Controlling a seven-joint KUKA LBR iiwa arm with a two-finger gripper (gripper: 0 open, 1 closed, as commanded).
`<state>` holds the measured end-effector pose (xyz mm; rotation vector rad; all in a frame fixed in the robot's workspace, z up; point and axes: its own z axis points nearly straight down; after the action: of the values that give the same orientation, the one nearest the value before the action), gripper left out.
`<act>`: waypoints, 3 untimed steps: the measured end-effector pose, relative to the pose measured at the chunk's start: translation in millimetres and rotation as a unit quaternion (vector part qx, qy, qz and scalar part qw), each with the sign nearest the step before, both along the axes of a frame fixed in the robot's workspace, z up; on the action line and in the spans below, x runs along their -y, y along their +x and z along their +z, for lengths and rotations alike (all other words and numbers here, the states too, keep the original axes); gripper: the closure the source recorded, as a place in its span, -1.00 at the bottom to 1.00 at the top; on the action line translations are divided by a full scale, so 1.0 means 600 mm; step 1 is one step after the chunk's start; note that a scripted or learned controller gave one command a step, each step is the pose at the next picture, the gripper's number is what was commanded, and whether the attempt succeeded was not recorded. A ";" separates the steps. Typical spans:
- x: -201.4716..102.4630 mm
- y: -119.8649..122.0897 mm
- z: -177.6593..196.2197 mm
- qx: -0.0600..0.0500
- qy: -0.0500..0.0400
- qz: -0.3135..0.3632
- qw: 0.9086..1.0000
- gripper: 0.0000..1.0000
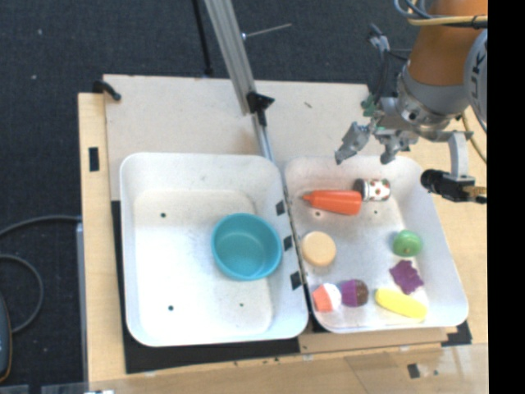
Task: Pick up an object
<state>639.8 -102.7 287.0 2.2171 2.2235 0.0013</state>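
My gripper [371, 144] hangs over the far edge of the right bin [439, 236], its fingers spread open with nothing between them. Just below it in that bin lie an orange carrot [333, 202] and a small white ball with red spots [377, 190]. Further forward sit a tan round disc [319, 249], a green ball [407, 242], a purple piece [406, 276], a yellow banana-like piece [401, 303], a dark purple ball [354, 292] and a red-and-white piece [326, 297].
A blue bowl [246, 246] stands in the left bin [164, 187] near its right wall. A slanted metal rail [234, 56] rises behind the bins. A black fitting [447, 184] juts over the right bin's far right rim.
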 end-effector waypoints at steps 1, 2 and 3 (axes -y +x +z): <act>0.000 0.000 0.000 0.000 0.000 0.000 1.000 -1.00; -0.001 -0.002 -0.105 -0.003 -0.001 -0.002 1.000 -1.00; 0.003 -0.011 -0.208 -0.003 0.000 -0.002 1.000 -1.00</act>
<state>633.0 -104.3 162.3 2.2246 2.2222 -0.0073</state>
